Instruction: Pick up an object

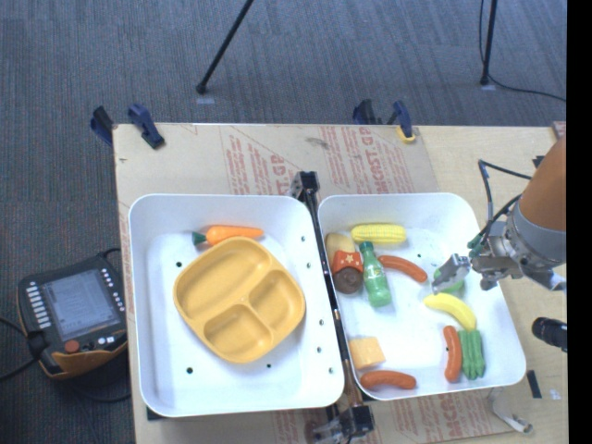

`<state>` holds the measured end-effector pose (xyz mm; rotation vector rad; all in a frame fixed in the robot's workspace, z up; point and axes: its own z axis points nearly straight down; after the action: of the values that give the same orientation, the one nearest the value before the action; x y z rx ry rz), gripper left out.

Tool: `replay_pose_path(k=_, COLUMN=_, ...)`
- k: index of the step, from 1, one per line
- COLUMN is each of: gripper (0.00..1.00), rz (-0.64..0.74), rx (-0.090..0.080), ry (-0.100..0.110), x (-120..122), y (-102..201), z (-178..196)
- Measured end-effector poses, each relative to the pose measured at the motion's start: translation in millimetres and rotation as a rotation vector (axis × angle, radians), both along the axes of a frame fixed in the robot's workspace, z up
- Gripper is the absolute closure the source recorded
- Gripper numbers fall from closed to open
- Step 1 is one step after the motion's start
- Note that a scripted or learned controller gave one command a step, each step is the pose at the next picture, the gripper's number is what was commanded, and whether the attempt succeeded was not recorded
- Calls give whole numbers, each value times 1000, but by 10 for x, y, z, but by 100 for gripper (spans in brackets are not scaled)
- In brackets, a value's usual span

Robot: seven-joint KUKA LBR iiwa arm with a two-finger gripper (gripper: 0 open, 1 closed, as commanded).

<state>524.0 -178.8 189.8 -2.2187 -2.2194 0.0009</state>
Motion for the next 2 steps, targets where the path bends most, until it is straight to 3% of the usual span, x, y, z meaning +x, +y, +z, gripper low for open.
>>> replay_pose_path(k=1, gripper=0, rz=118, rx=0, ry=-1, x=863, y=198, z=-573)
replay_pose_path(k=2, gripper=0, rz=482, rx=0, ry=-2, x=755, y=399, z=-1021)
